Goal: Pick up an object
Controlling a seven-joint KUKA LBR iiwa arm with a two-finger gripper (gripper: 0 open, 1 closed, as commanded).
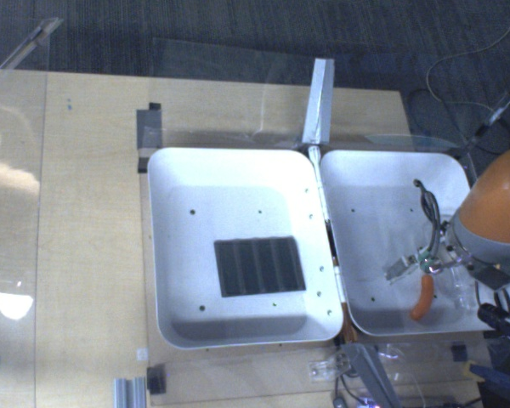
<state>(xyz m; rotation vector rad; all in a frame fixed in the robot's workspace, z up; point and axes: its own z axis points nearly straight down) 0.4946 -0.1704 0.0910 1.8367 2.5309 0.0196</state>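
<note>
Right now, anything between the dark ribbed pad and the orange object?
In the camera view, the bins' adjoining walls and bare white floor separate the dark ribbed pad from the orange object.

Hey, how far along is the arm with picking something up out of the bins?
Done: the arm has reached into the right bin, and its gripper sits low beside an orange object. In hand: nothing visibly; the orange object lies on the bin floor, and whether the gripper touches it is unclear. Left: grasp and lift. The dark ridged block in the left bin lies apart from the gripper.
</note>
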